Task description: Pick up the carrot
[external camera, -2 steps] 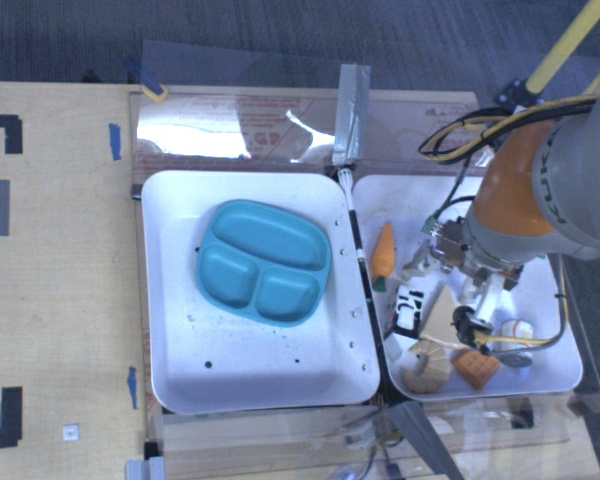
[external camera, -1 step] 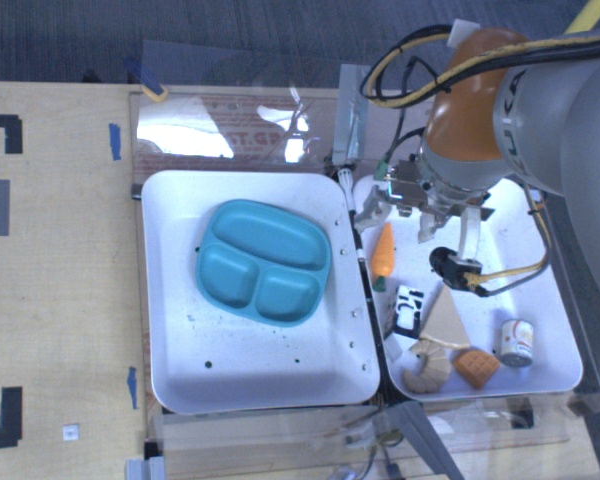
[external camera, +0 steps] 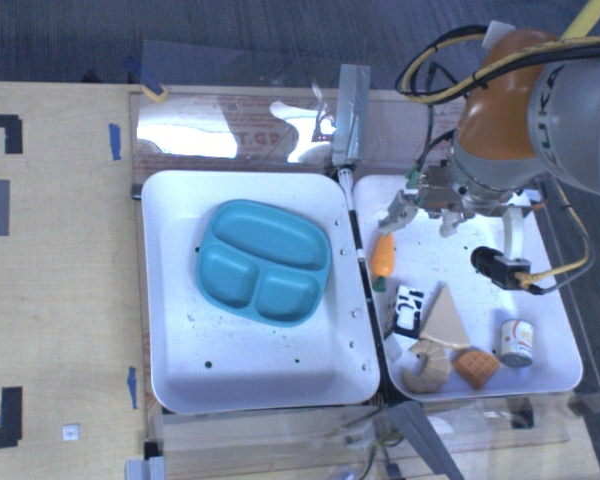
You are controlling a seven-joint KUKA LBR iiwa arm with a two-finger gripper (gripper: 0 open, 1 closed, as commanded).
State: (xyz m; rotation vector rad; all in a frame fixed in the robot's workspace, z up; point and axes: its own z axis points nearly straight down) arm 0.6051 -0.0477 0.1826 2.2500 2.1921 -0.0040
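While the gripper (external camera: 421, 213) hangs spread open with nothing between its fingers, the carrot (external camera: 382, 256) lies just beside it, tight against the left wall of the right bin (external camera: 555, 313). That wall is my worry: I reckon one finger could land on the rim and the carrot would squirt away. A black-and-white box (external camera: 408, 310) sits close along the same wall, the cardboard wedge (external camera: 443, 318) beyond it. The blue divided plate (external camera: 263, 260) over in the left bin (external camera: 170, 298) is no issue.

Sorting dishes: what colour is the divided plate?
Teal blue, per the camera view: divided plate.
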